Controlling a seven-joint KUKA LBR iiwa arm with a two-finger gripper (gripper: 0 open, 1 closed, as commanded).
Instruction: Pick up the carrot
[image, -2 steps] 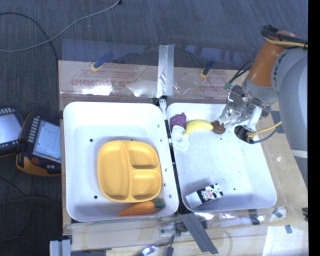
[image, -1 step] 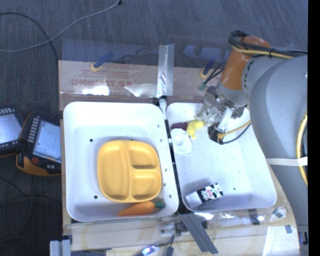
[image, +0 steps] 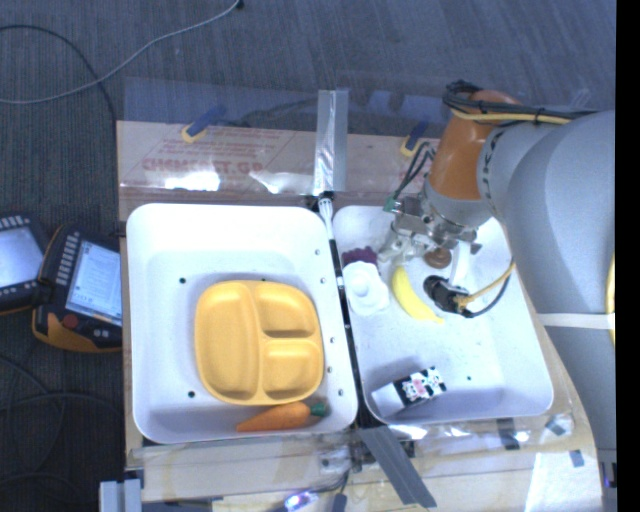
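1. I see the carrot (image: 280, 417) lying along the near edge of the left bin (image: 160, 240), just beside the yellow divided plate (image: 260, 340).
2. My end effector (image: 425, 250) hangs over the right bin (image: 510, 350), near the banana (image: 412, 293); whether it is clenched or released, I cannot tell.

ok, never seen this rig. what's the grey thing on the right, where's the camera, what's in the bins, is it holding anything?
The grey shape is a robot arm with an orange band; its gripper hangs over the right bin. The one camera looks down from above at a slant. The left bin holds a yellow divided plate and the carrot, lying by the near wall. The right bin holds a banana, a small white bottle and a small black-and-white item. I see nothing between its fingers; the carrot lies untouched.
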